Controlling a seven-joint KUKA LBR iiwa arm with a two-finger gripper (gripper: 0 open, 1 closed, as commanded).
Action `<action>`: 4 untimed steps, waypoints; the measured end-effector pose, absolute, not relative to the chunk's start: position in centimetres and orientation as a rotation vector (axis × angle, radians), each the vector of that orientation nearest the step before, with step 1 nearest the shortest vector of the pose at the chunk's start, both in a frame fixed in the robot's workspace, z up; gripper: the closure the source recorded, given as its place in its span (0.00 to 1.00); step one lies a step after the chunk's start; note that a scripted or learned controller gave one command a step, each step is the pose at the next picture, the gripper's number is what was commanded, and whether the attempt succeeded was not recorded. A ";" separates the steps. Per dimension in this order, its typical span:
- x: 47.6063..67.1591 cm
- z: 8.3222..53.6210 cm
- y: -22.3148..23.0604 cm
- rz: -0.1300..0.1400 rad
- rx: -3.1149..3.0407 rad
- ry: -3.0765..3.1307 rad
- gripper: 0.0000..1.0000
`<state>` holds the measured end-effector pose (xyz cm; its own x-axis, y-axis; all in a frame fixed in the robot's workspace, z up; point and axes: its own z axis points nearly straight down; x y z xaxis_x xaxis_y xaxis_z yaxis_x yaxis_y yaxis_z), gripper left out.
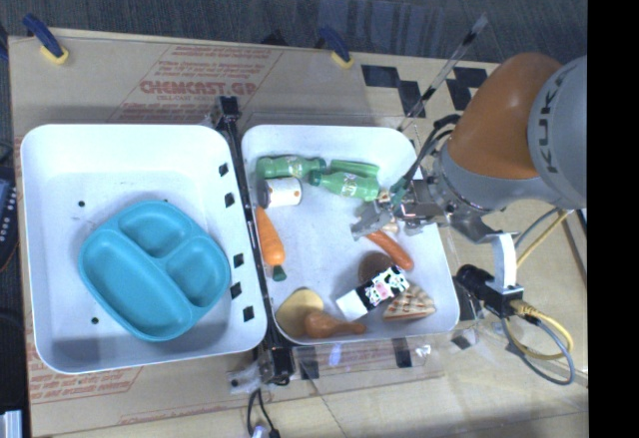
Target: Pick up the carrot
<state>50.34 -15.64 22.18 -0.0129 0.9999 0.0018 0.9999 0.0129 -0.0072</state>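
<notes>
**Inspector:** Colours, left side first.

**Assistant:** The left bin (pixel 40 226) is white. The divided plate (pixel 152 269) in it is plain turquoise blue.

**Inspector:** Right side?

**Assistant:** The right bin (pixel 319 139) is white also. The carrot (pixel 270 238) is orange with a dark green end. Two bottles: one light green (pixel 289 168), one darker green (pixel 347 180) with a pale label. The small can (pixel 284 193) is white and tan. The sausage (pixel 391 250) is orange-red. The carton (pixel 382 288) is patterned in black and white patches. The waffle wedge (pixel 409 306) is tan with a grid pattern.

**Inspector:** Surroundings?

**Assistant:** The bench (pixel 130 77) is brown cardboard with red printing. The arm (pixel 519 137) is grey with an orange band.
</notes>
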 end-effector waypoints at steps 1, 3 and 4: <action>47.7 9.1 -11.4 0.003 -2.035 -2.386 0.00; 54.1 9.1 -10.4 0.014 -2.127 -2.319 0.00; 54.2 10.2 -10.1 0.015 -2.107 -2.330 1.00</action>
<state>54.20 -10.11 10.19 -0.1005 0.9949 -0.0063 0.9949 0.1005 -0.0074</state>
